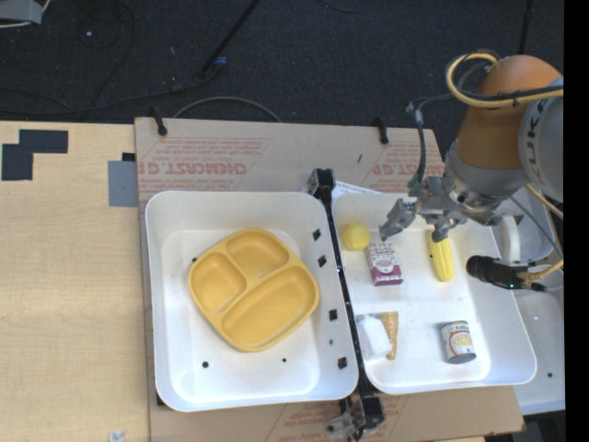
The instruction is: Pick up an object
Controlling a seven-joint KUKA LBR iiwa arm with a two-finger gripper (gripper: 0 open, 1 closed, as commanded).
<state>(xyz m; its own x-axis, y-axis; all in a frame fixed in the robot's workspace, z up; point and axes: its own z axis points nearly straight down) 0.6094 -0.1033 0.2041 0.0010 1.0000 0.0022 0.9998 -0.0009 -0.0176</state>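
My gripper hangs over the back of the right bin, fingers spread open with nothing between them. Its left fingertip is just above a small maroon and white carton and beside a yellow lemon. Its right fingertip is at the top end of a yellow corn cob. Nearer the front, a small tin can stands upright, and a wrapped white and tan snack lies by the bin's left wall.
A yellow divided plate lies in the left bin. A black divider bar runs between the two bins. Bare white floor shows in the right bin between the carton and the can.
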